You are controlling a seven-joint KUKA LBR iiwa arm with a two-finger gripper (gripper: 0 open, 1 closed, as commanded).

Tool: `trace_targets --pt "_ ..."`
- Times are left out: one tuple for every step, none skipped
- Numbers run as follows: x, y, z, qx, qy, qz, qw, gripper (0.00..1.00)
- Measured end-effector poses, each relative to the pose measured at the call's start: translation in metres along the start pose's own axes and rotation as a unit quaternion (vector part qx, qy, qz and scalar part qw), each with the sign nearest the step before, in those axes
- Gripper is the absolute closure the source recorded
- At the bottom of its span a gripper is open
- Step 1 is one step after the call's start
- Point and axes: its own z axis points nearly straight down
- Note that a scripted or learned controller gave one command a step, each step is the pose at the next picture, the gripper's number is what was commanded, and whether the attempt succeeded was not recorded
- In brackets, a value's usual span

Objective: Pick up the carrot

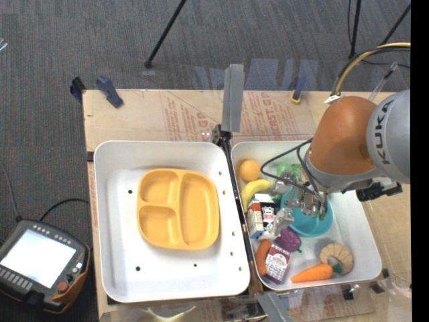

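Reaching in from the right, the grey arm [375, 146] with its orange band hangs over the right bin [367, 237], and its bulk covers that bin's upper right part. The gripper [301, 203] sits low over the middle of the bin, above a teal bowl [315, 221], much of which it hides. Whether its two prongs are spread or pressed together cannot be told: they merge with cables and metal parts, and nothing can be seen pinched between them.

The carrot [312, 272] lies free on the bin floor near the front wall, orange body pointing left, with its green end at the right, touching or just beside a round tan ridged item [336, 254]. It is well apart from the gripper.

Left of the carrot stands a small red packet [277, 263], with a reddish-orange sausage-like piece [263, 255] just beside it, partly hidden by the packet. A purple lump [289, 238], perhaps grapes, sits above the packet. Further back are a small box with printed labels [261, 217], too small to read, a yellow banana [253, 191] and an orange ball [249, 170]. Something green [289, 173] peeks out behind the gripper, mostly covered.

The left bin [107, 213] holds a yellow divided plate [179, 208]. Both bins rest on a brown tabletop [167, 113]. A handheld screen unit [41, 263] is cut off at the lower left corner.
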Motion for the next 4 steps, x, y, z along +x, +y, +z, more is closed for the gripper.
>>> trace_targets --pt "-0.005 0.002 -0.014 -0.001 -0.009 -0.003 1.0 1.0" --pt "-0.045 0.001 -0.046 0.001 0.0 0.055 0.9985 1.0" --pt "-0.044 0.001 -0.044 0.001 0.001 0.054 0.9985 0.0" --pt "-0.02 0.057 -0.069 0.001 0.002 0.066 0.9978 0.0"
